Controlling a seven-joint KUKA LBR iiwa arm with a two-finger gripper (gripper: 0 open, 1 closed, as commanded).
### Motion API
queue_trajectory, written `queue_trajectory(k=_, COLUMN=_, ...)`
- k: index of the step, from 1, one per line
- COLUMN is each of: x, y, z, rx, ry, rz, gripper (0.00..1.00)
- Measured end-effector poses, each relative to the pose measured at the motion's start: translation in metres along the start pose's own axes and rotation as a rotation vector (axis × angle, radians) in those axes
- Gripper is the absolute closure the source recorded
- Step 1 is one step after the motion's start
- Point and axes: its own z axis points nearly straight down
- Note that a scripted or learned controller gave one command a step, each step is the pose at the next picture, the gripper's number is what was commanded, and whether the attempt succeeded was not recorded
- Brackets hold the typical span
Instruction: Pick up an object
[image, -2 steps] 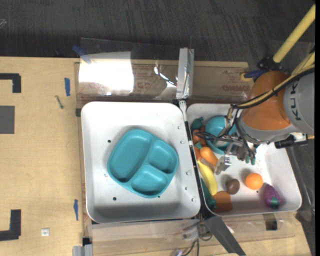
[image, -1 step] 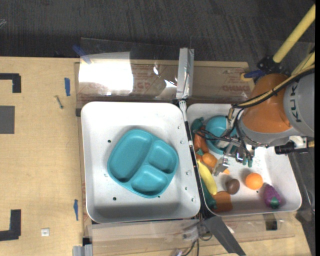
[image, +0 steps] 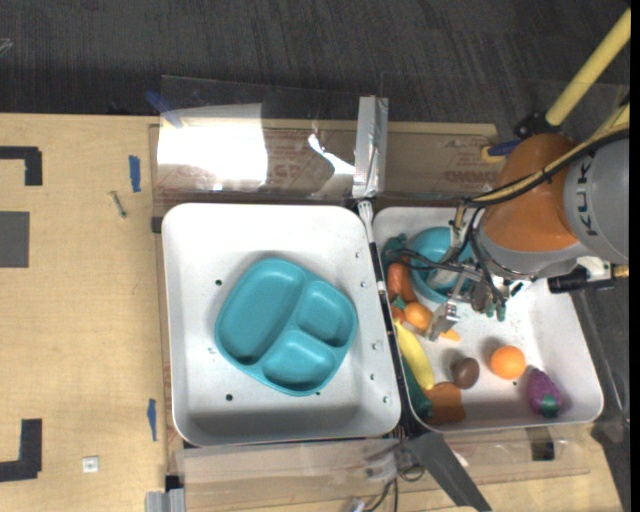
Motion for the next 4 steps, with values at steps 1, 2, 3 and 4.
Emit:
queue_trajectory(k=1, x=-0.006, y=0.004, z=0.0, rx=0.001, ry=0.0, rz=-0.048, gripper=0.0)
queue_trajectory(k=2, x=0.07, y=-0.033, z=-0.001, rx=0.0, ry=0.0, rz=-0.073, gripper=0.0)
queue_trajectory(k=3, x=0.001, y=0.001, z=0.0, rx=-0.002, ry=-0.001, rz=-0.042, gripper=0.0)
queue_trajectory(k=4, x=-0.018, y=0.008, z=0.0, rx=-0.002, ry=0.0, rz=0.005, gripper=0.0)
